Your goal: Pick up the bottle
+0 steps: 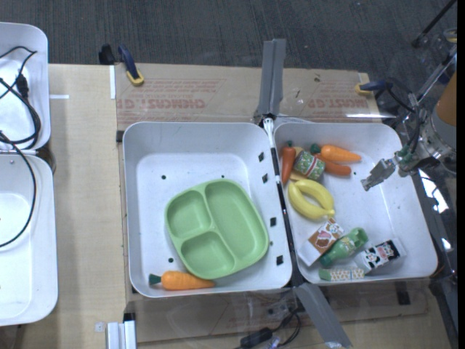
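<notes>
The task looks barely begun. The green bottle (344, 246) lies untouched on its side near the front of the right bin (407, 217), resting partly on a small orange-and-white carton (324, 238) and just beside a black-and-white carton (381, 254). The hand (378, 173) hovers over the bin's back right part, well apart from the bottle — nothing is between its fingers, though how wide they stand is too blurred to tell. What remains is everything: travel forward and left, descend, close, lift. The bottle is small, glossy green with a pale label and darker cap end pointing front-left. Its round body, tilted on the carton, may roll or slip when pinched.
</notes>
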Available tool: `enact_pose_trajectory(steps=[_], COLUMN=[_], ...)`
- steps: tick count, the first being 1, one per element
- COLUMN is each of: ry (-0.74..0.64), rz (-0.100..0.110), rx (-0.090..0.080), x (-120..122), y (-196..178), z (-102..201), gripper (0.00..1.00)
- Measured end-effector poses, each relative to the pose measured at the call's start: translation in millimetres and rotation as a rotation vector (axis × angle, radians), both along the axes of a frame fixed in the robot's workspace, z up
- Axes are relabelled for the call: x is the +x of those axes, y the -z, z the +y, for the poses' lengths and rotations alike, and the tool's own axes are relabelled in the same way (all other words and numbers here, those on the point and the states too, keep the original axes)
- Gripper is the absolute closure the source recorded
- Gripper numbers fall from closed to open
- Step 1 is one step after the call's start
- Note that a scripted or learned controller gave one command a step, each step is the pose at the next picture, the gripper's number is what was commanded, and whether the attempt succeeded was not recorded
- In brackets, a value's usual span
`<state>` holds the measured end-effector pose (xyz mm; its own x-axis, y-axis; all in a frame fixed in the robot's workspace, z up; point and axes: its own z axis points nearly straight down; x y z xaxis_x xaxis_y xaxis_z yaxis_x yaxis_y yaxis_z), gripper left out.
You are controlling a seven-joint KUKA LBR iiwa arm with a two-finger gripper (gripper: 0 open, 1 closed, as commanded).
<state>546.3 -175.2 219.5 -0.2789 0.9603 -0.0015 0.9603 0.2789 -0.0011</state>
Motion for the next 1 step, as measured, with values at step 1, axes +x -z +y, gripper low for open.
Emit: enact_pose_trajectory(steps=[1], ry=[0.186], rz=[0.001], rx=[0.001], x=[-35.7], y=[128.3], z=[57.8], gripper=[0.00])
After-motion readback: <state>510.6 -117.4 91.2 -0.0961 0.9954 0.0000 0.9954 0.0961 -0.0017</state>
